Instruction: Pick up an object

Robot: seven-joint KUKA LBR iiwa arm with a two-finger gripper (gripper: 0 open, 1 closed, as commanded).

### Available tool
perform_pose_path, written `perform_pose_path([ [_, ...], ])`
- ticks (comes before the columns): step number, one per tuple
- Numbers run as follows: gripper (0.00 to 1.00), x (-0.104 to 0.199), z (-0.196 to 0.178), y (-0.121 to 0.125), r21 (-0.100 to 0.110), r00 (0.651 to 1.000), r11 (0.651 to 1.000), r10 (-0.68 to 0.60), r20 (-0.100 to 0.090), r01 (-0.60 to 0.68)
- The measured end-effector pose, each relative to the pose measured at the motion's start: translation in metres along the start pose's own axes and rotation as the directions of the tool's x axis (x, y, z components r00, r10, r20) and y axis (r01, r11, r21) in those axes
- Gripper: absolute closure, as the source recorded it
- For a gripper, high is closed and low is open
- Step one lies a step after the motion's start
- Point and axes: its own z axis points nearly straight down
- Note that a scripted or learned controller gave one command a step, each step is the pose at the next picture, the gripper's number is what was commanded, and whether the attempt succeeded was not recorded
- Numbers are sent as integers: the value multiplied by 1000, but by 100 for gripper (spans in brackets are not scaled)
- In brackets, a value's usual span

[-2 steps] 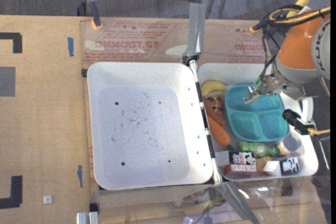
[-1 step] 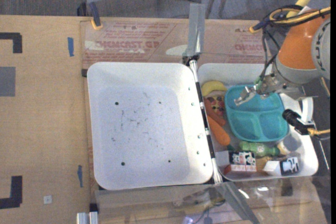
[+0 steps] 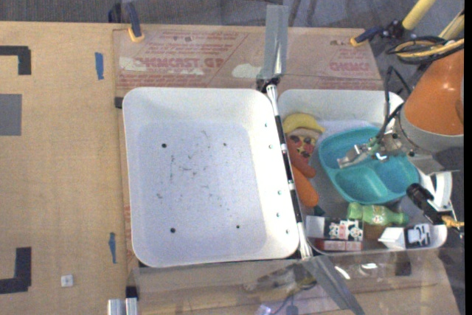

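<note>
**Camera view: gripper down over the teal bowl, grasp not yet made**

Gripper [image 3: 354, 156] hovers inside the right bin [image 3: 333, 101], its fingers apart over the teal bowl [image 3: 372, 177]. Likely step: reaching. Next it must descend onto the rim and close.

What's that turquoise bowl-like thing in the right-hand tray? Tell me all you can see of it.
The turquoise bowl looks like smooth, glossy plastic, with a raised rim and a ridge dividing it into two hollows. It lies open side up, slightly tilted, in the right bin. The orange-and-yellow toy lies beside it on its left, and the green bottle rests at its near edge. The robot's metal pincer sits over its upper hollow.
</note>
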Motion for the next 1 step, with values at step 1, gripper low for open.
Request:
perform_pose_path([
  [1, 0, 0, 0, 0, 0, 1000, 1000, 0, 0, 0],
])
